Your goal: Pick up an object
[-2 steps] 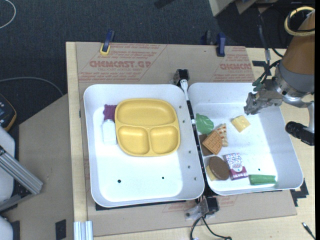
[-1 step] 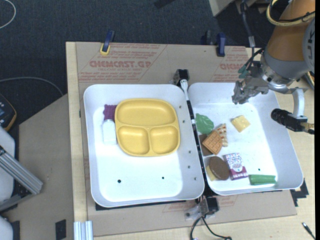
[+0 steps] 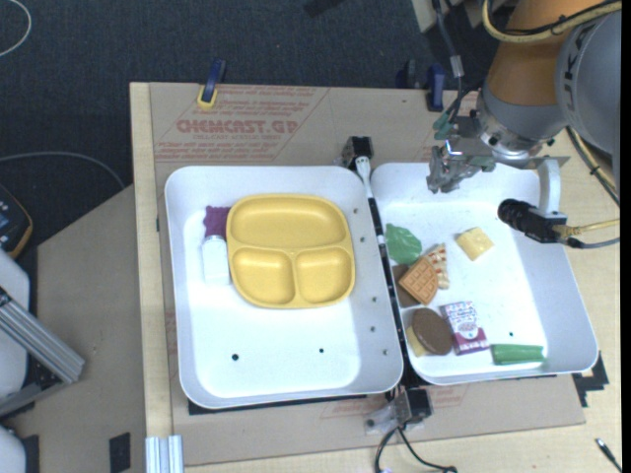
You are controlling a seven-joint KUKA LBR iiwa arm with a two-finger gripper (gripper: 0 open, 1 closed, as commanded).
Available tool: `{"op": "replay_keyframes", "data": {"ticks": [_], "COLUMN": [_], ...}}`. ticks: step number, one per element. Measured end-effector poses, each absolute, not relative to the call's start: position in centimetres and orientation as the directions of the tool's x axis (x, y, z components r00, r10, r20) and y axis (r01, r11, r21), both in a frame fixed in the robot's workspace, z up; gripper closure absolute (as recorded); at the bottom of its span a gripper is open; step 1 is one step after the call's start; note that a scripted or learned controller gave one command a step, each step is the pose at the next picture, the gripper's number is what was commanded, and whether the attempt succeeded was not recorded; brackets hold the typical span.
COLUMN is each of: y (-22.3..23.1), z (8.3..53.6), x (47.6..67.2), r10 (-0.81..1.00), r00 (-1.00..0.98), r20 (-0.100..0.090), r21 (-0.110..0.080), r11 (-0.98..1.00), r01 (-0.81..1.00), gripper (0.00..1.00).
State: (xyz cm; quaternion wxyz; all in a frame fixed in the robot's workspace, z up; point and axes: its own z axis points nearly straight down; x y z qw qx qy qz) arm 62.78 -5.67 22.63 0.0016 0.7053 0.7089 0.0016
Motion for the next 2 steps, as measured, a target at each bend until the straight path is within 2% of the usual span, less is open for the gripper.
{"op": "replay_keyframes", "data": {"ticks": [1,2], "y": [-5.8,-5.1], "z": [21.7,22.1], "x": [64.2,63.2], "r10": [1.0,1.0], "r00": [-0.002,-0.001], "r20": [-0.002,0.0], "r21": [0.004,-0.002], "r11": [0.002,0.0], "r01": [1.0,1.0], "gripper": [1.0,1.0]}}
